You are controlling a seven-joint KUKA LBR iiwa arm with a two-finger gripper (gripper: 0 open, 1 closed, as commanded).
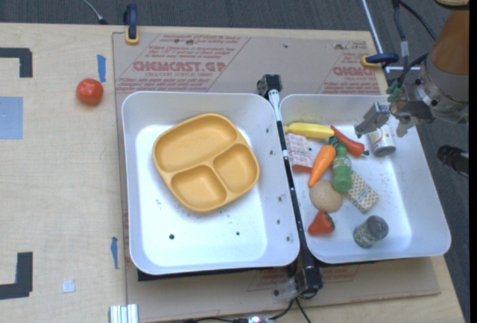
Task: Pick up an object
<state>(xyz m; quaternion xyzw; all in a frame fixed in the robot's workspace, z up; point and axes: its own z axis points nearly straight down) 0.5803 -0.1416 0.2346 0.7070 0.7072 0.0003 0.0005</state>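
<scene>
A pale wooden bench [59, 187] stands on dark carpet, with a clear sheet carrying red lettering laid under two shallow white bins. A small red ball [89, 92] lies on the bench, well apart from the bins. The left bin [223, 247] holds a yellow three-compartment plate [206, 162], set at a tilt. The right bin [425, 228] holds the loose items: a yellow banana [311, 130] near the far wall, a red chilli [347, 142] beside it, a carrot [322, 163] touching a green bottle-shaped toy [341, 172], a tan potato [326, 198], a small red piece [321, 224], a patterned cracker packet [361, 192], a grey-green can [370, 231] lying on its side near the front, and a small white can [383, 141]. The gripper [389, 122] reaches in from the right, over the bin's far right corner, just beside the white can. Its fingers [370, 120] stand apart, with nothing seen between them.
</scene>
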